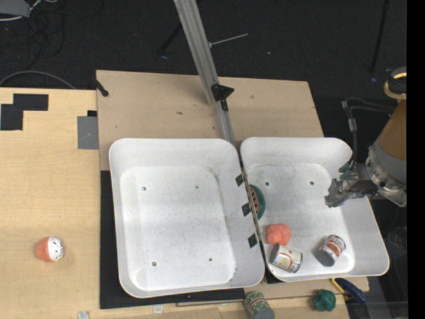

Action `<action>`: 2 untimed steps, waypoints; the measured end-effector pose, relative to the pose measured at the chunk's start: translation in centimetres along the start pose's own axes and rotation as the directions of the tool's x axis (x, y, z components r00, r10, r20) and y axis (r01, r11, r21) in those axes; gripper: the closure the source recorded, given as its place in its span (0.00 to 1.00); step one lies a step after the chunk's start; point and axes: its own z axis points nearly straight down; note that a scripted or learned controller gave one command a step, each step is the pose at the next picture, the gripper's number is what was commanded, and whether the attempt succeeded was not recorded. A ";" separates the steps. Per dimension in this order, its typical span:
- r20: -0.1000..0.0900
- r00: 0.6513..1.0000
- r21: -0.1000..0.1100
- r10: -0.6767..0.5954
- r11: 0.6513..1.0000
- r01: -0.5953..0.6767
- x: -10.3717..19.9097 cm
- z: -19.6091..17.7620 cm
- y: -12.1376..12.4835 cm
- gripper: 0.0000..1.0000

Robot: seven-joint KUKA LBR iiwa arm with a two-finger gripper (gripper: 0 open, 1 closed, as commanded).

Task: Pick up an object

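Your bench: a pale wooden board [166, 105] on dark flooring, bearing two shallow white bins. Left white bin [126, 158]: no items listed. Right white bin [292, 148]: one dark green disc [257, 202] at the dividing wall; one soft orange-red lump [279, 233]; one small tin with a yellow-and-white label [286, 260], just beside the lump; one red-and-white can with a dark end [329, 250]. The two-finger gripper [334, 196] hangs at that bin's right side, apart from every item; whether it is spread or closed, you cannot tell. Progress: nothing lifted; approach, grasp and lift remain.
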 end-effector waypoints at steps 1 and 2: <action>0.000 1.000 0.001 0.001 1.000 -0.001 -0.1 -4.7 0.1 1.00; -0.003 1.000 0.008 -0.002 1.000 0.002 4.3 -3.1 0.2 1.00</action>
